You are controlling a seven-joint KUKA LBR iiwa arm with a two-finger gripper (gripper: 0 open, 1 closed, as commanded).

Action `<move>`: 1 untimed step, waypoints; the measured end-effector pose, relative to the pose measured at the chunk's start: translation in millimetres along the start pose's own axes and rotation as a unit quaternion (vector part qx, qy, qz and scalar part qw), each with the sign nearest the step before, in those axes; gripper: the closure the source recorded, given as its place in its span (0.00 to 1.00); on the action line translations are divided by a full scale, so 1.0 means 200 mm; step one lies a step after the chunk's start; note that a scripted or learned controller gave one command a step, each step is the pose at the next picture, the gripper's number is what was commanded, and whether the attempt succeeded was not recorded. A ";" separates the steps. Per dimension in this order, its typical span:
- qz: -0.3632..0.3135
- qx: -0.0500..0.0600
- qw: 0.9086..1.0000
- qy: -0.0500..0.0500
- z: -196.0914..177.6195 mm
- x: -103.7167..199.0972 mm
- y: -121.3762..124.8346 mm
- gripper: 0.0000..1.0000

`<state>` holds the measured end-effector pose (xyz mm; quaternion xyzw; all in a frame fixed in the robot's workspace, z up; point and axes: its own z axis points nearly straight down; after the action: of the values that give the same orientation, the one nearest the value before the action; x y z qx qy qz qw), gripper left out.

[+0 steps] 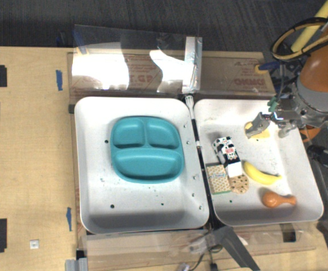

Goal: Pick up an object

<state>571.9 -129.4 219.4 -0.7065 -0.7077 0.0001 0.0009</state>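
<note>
**Hovering gripper over the right bin, fingers spread**

Viewed from above, the gripper (272,125) is seen over the far right part of the right bin (316,205), its fingers spread apart. A small yellow object (256,130) lies on the bin floor just under and beside the left fingertip; whether it is touched cannot be told, and it is not seen between the fingers. Nothing is held.

A banana (259,174) is noted near the bin's middle, towards the near edge. An orange drumstick-shaped toy (275,200) lies just nearer than the banana, close to the near right corner. A black-and-white cow-patterned carton (226,149) lies towards the bin's left wall, with a patterned card (217,179) and a cookie-like piece (239,183) just nearer, beside the banana's left end.

In the left bin (90,202), a teal divided plate (147,149) is recorded at the centre, three compartments facing up.
</note>
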 end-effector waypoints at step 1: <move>-0.078 0.001 0.997 0.000 0.43 0.12 0.06 0.00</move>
<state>584.0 -105.3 133.5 -0.6488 -0.7609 0.0006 0.0020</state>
